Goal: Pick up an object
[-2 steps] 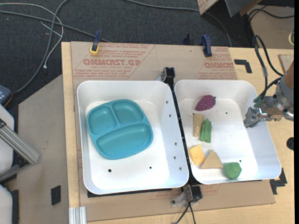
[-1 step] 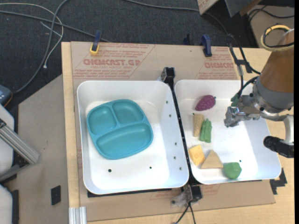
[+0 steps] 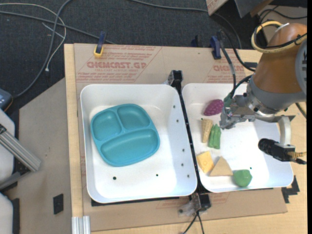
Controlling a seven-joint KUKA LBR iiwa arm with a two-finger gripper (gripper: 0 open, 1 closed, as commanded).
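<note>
Looking down on the bench from the camera view: two white bins sit side by side on a brown board. The left bin (image 3: 92, 145) holds a teal divided plate (image 3: 126, 134), lying flat near its middle. The right bin (image 3: 273, 172) carries all the small pieces. A purple grape bunch (image 3: 213, 107) sits near its upper left. Just below it lie a tan corn-like piece (image 3: 207, 130) and a green pickle-like piece (image 3: 214, 137), side by side and close to touching. Lower down, a yellow cheese block (image 3: 205, 161) sits beside a tan wedge (image 3: 222, 168), with a round green object (image 3: 242, 178) just to their right near the front wall.

The arm comes in from the right, orange band up high, and the gripper (image 3: 228, 122) hangs over the right bin, just right of the grapes and just above the green piece. Nothing can be seen between its fingers, and whether they stand apart or together cannot be told from this angle.
</note>
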